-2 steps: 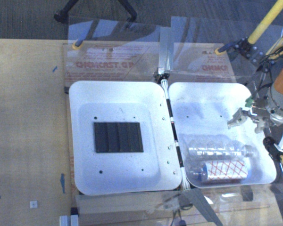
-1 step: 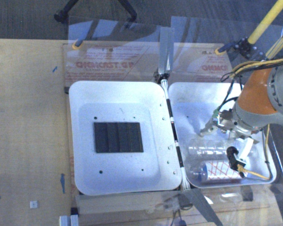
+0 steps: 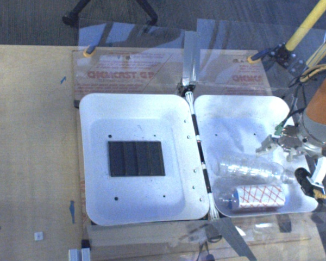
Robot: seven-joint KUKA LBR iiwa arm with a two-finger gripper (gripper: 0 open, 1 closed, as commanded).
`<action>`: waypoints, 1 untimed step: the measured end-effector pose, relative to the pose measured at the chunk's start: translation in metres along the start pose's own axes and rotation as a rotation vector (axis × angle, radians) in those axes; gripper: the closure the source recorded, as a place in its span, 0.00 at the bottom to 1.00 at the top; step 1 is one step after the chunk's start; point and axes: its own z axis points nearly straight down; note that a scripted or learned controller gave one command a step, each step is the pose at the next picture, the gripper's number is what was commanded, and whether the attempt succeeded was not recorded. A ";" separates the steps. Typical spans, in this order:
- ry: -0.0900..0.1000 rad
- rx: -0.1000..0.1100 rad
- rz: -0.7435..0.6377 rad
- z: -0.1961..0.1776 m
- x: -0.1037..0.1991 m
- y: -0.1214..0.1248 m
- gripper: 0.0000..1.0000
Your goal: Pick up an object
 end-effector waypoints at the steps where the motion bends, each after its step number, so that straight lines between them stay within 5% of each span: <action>1: 0.003 0.000 0.195 -0.024 -0.006 -0.052 0.00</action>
